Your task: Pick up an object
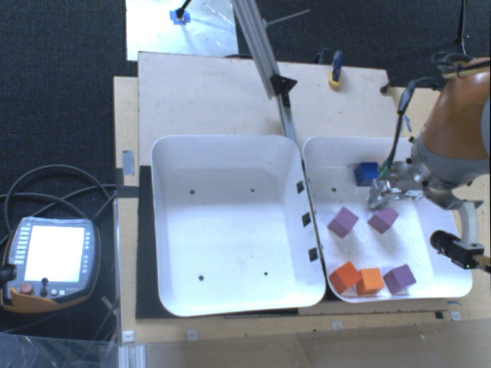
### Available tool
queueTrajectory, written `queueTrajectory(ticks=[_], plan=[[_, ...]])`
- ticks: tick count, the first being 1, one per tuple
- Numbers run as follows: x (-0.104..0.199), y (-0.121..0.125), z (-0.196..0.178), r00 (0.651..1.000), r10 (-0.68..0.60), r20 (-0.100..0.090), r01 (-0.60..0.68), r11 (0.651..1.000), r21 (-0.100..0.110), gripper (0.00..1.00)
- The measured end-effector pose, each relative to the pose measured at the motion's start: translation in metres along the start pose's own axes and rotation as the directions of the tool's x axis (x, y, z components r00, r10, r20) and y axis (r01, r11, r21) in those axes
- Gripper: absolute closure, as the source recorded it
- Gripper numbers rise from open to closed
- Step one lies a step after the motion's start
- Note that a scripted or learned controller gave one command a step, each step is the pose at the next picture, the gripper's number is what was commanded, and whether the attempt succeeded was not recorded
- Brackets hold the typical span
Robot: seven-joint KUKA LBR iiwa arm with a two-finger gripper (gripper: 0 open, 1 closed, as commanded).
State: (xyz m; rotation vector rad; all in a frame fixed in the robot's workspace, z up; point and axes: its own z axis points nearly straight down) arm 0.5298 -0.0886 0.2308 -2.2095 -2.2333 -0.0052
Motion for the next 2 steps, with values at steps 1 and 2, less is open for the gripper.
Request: queueTrajectory(ticks=[1, 2], plan=[[0.048, -0.009, 0.008, 1.000, 0.001, 0.000, -0.001, 1.000, 0.002, 1.00], [0.096, -0.016, -0.003, 1.000, 0.000, 0.000, 0.000, 1.000, 0.000, 1.00]])
